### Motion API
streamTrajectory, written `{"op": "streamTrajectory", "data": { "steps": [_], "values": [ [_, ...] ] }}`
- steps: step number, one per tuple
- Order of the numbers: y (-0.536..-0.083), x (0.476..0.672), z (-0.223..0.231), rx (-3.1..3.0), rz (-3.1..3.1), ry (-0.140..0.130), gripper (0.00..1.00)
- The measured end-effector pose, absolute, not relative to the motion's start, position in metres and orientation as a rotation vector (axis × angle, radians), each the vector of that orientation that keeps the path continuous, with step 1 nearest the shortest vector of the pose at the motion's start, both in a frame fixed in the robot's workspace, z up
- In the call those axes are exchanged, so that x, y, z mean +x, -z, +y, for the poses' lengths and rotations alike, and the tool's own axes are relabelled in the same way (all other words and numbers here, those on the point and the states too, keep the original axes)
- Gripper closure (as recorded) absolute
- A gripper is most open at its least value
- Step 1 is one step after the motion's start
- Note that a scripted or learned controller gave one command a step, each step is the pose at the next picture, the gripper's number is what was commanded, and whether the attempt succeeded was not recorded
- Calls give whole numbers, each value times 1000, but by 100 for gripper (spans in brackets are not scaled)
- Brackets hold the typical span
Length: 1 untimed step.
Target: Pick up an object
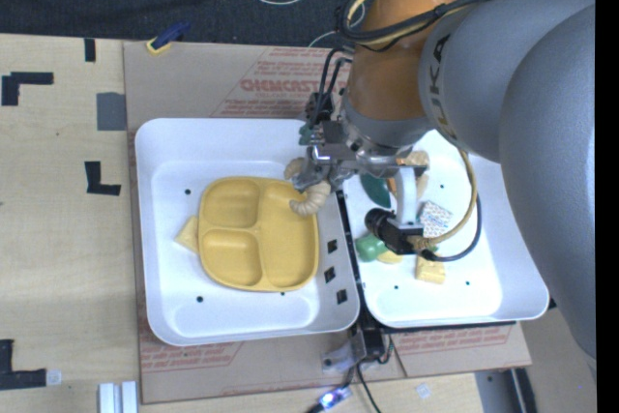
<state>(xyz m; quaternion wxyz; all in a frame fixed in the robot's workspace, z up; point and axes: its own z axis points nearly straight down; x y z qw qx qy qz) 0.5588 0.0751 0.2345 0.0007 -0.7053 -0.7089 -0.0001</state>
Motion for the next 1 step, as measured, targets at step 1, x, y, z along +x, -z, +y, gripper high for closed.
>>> {"op": "streamTrajectory", "data": {
  "steps": [1],
  "values": [
    [-222,568,68,-2220,-2222,-6,100]
  ]
}}
